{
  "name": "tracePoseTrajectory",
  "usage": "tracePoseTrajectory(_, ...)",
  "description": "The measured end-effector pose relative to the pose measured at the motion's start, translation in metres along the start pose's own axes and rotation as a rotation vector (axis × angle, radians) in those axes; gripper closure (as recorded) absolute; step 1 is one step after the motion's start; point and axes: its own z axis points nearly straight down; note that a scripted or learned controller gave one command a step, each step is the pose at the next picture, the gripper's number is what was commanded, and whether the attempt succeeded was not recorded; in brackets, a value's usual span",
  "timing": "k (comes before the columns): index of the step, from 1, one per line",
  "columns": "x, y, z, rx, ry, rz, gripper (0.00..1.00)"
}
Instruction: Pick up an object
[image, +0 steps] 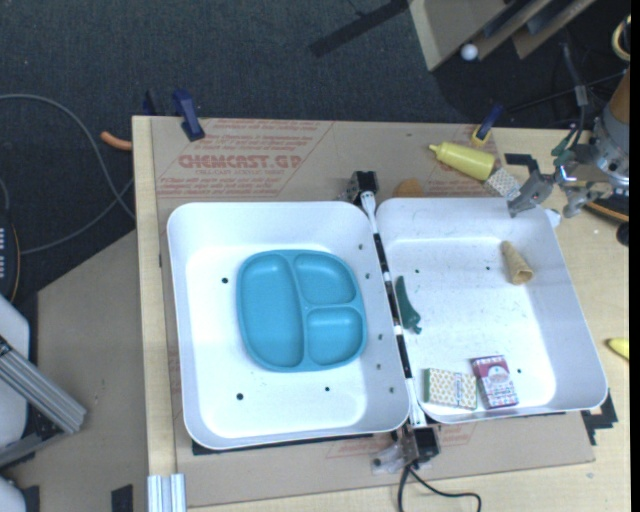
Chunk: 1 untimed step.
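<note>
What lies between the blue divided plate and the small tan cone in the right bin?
In the camera view, between the blue plate and the tan cone run the bins' meeting rims, with a dark green object beside them.

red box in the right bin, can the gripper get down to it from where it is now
Probably yes. The gripper sits over the far corner of the right bin, and the red box lies flat near the front rim with nothing on top. A patterned packet lies close beside it, which could crowd one finger.
</note>
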Motion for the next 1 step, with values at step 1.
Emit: tracePoseTrajectory(1,0.0,0.0061,-0.0055,-0.002,-0.001,0.0,0.0)
